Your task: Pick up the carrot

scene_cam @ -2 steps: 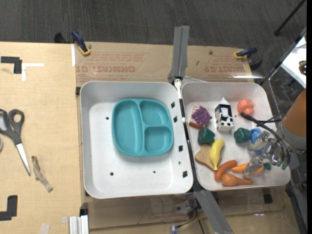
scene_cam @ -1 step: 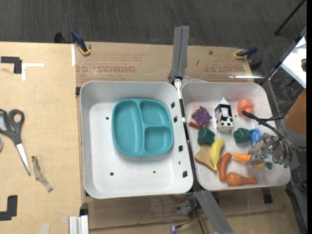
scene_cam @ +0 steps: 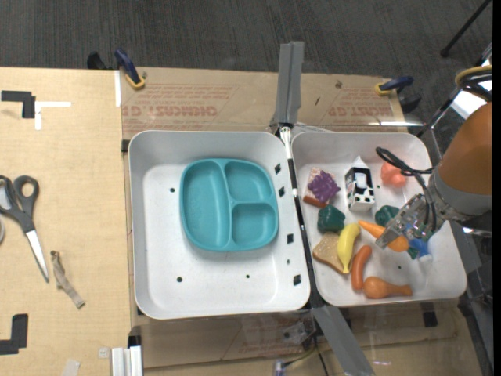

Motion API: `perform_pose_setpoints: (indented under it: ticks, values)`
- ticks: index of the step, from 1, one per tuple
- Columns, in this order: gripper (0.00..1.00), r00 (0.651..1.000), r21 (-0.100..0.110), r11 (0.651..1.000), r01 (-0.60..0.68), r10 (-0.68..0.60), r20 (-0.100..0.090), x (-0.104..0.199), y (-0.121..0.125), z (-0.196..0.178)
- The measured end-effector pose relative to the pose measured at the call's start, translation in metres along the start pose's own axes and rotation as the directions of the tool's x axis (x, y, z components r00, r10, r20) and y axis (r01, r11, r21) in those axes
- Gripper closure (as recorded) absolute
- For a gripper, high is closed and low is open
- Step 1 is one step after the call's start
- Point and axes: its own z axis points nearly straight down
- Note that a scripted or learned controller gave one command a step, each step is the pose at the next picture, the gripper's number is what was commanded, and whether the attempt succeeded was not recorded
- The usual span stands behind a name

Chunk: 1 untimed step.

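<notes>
Arm: grey, orange band above the wrist, comes in from the right edge and reaches down over the right bin (scene_cam: 446, 284).
Gripper (scene_cam: 394, 240): low in the right bin's right half, right over the carrot's thick end; a blue piece shows just beside it on the lower right.
Jaws: cannot tell how far apart they stand, nor whether anything sits between them; the metal parts blur together there.
Carrot (scene_cam: 374, 229): orange, lying at a slant in the right bin, thin end pointing up-left toward the green item, thick end running under the gripper.
Right bin, other contents: purple grapes (scene_cam: 322, 185) upper left; black-and-white milk carton (scene_cam: 360, 188) upright near centre; pink-orange round fruit (scene_cam: 394, 174) upper right; dark green vegetable (scene_cam: 331, 218) below the grapes; second green piece (scene_cam: 386, 215) just above the carrot; banana (scene_cam: 347, 243) beside the carrot's thin end; bread slice (scene_cam: 329, 254) touching the banana; red-orange sausage (scene_cam: 359, 268) below the banana; orange drumstick-shaped item (scene_cam: 383, 288) near the front wall.
Left bin (scene_cam: 149, 233): holds a teal divided plate (scene_cam: 230, 204), three compartments.
Bench, far left: scissors (scene_cam: 23, 218) on the tan board.
</notes>
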Motion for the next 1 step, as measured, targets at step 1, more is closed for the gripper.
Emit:
perform_pose_setpoints:
  ticks: [1]
  values:
    - [1.00,1.000,0.001,1.000,0.029,-0.029,-0.003,0.0759,0.0283,-0.0419]
